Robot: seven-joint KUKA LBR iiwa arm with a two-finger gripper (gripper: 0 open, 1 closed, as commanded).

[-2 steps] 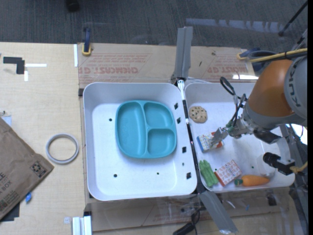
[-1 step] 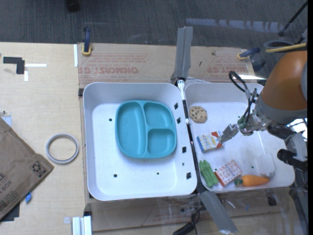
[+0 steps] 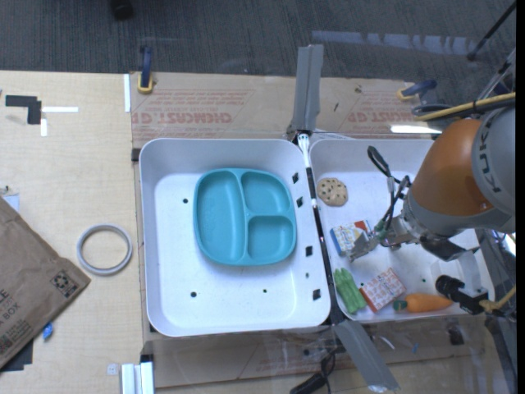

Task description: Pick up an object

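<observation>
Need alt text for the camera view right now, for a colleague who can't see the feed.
The gripper hangs low in the right bin, next to a small blue and white packet, with a cookie, a green item, a red patterned card and a carrot around it. The left bin holds a teal divided plate.
</observation>
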